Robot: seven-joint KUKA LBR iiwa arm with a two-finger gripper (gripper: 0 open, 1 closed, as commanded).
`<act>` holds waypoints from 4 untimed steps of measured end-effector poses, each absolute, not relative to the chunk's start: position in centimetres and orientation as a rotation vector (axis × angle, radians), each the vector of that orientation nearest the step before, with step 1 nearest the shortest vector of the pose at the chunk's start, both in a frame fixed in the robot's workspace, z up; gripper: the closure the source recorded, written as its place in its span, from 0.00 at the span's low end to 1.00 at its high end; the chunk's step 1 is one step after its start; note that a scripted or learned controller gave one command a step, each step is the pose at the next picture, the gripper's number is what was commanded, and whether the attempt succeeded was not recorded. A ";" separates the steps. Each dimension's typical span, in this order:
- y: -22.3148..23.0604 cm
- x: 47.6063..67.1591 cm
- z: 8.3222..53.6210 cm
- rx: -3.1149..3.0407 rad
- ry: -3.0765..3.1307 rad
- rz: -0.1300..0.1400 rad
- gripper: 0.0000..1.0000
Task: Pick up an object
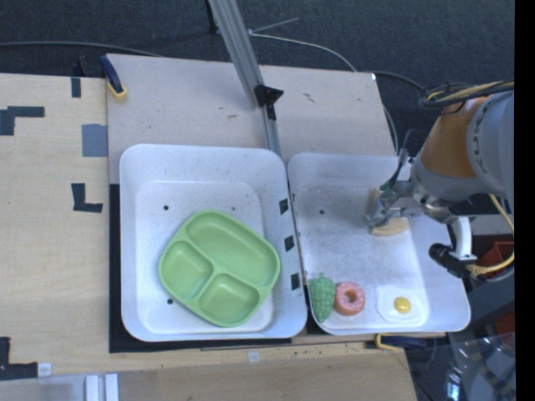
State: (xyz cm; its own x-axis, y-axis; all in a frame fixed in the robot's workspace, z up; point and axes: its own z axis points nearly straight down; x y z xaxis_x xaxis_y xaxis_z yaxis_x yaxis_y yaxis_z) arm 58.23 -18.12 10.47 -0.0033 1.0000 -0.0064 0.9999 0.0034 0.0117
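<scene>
My gripper [383, 214] is down in the right bin [334, 192], near its right side, directly over a tan, bread-like piece [393, 227] whose edge shows just below the fingers. Along the bin's front edge lie a green textured toy [322, 296], a pink frosted donut [349, 298] and a white fried egg with a yellow yolk [401, 305]. The grey arm with its orange band [456, 149] comes in from the right.
The left bin [138, 224] holds a green divided plate [219, 266]. A metal pole [238, 36] slants over the bench from the top toward the seam between the bins. A blue and yellow clamp [113, 77] sits at the bench's back left.
</scene>
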 end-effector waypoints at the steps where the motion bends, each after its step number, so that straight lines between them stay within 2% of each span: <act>1: -17.5 58.2 14.9 2.218 2.222 0.003 1.00; 3: -17.0 57.7 26.2 2.216 2.219 0.004 1.00; 4: -11.4 57.0 26.6 2.215 2.230 0.002 1.00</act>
